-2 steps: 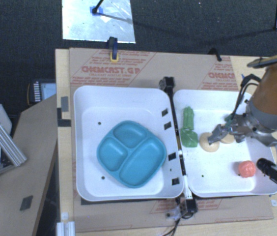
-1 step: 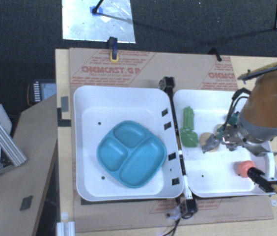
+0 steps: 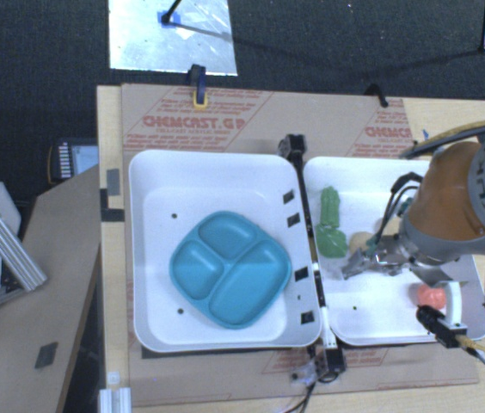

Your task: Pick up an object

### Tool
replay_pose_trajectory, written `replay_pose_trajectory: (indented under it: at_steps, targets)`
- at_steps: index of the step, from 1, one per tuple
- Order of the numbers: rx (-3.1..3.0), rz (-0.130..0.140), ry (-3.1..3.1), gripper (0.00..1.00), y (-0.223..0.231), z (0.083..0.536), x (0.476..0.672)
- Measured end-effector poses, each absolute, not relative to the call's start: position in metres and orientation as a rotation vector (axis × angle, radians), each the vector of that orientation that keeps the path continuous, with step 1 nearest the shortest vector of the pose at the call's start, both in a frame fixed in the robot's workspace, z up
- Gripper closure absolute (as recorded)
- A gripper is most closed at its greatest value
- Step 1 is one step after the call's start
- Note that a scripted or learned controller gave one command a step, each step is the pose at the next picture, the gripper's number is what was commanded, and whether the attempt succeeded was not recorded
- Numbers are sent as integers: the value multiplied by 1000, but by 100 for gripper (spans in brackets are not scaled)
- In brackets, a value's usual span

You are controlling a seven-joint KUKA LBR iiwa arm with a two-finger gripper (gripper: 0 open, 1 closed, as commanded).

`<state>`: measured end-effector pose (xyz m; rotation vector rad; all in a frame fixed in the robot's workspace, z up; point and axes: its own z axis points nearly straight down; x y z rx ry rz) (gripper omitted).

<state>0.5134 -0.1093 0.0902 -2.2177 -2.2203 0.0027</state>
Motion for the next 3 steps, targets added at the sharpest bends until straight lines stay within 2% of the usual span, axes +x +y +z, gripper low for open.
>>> replay_pose_trajectory:
  at_steps: [1,3]
  targets:
    - [-2221,-2,-2224,100,-110,104,515]
    - [-2221,-5,-2230,100,-114,191,523]
